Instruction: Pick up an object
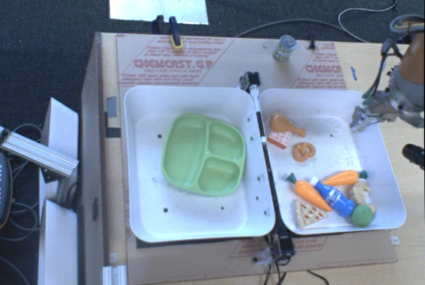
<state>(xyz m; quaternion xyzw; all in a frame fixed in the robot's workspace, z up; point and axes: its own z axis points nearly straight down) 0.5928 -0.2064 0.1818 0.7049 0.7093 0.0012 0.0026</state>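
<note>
Left bin (143,164): a green divided plate (204,154) is laid at its centre, tilted slightly.

Right bin (385,164): small toys are gathered in two groups; a chicken drumstick (285,123), a red-and-white piece (278,139) and a pretzel (303,151) are set towards 10 o'clock; two carrots (305,190) (343,177), a blue bottle (334,198), a waffle piece (309,214), a green ball (362,214) and a pale mushroom-like item (360,192) are clustered at 6 o'clock, touching or just beside one another.

Gripper (362,119): it is positioned over the right bin's rim at 2 o'clock, well apart from both toy groups; nothing is seen between its fingers; whether they are spread or pressed together cannot be told.
</note>
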